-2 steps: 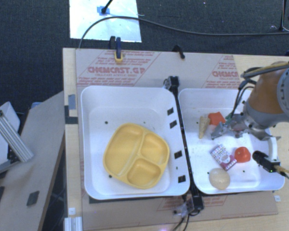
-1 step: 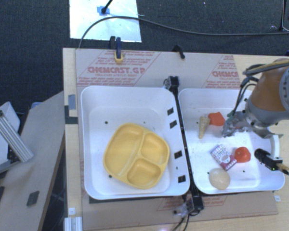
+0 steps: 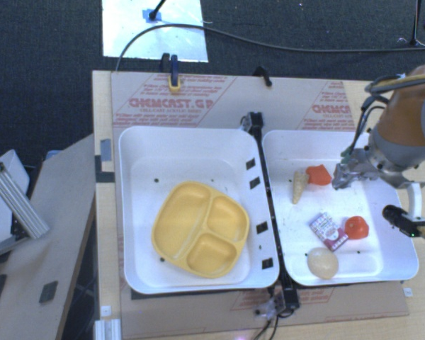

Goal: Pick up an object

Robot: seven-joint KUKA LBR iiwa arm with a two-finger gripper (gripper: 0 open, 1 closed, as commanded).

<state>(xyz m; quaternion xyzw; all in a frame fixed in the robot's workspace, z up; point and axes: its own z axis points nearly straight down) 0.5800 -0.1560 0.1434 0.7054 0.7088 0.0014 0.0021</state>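
Orange block in right bin, tool just beside it

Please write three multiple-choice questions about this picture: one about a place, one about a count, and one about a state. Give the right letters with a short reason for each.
1. Where does the yellow tray lie?
A. In the left bin
B. In the right bin
C. On the dark floor

2. How many compartments does the yellow tray have?
A. Two
B. Three
C. Five

3. How does the gripper stand to the orange object nearest to it?
A. It carries the object high above the bench
B. It is low in the right bin, close beside the object
C. It is over the left bin, far from the object

Answers:
1. A: the yellow tray lies in the left bin.
2. B: raised ridges divide it into three sections.
3. B: the gripper is low in the right bin, just right of the orange object, which lies on the bin floor.
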